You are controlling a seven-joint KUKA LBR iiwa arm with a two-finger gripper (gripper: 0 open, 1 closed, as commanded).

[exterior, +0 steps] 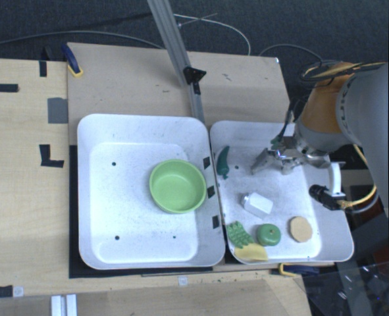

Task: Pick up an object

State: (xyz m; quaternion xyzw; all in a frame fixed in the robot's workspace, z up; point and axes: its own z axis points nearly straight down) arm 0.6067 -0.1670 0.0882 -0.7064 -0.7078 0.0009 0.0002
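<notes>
Plywood bench (148, 78), two white bins side by side: left bin (102, 137) w/ a green bowl (178, 186), right bin (326, 242) w/ the small clutter. KUKA arm, orange band above the wrist, reaches in from the right; its pincer (271, 160) hangs over the upper part of the right bin, fingers spread apart, nothing between them.

Nearest candidate: a white block (257, 204), lying flat and slightly askew near the bin's middle, just below the pincer; pale against the pale floor, edges soft. Other picks: a dark green curved piece (222, 161) by the bin's left wall, a green leafy toy (237, 232) on a yellow piece (253, 253) at the front wall, a green round item (268, 234) and a tan disc (301, 229) beside it.

Risks, as judged: the pincer sits off to the side of every object, so a straight descent likely closes on bare floor. Block is low and flat; fingers may slide over it or nudge it away. Front-wall items are crowded, so a grab there could catch two or jam vs. the wall.
</notes>
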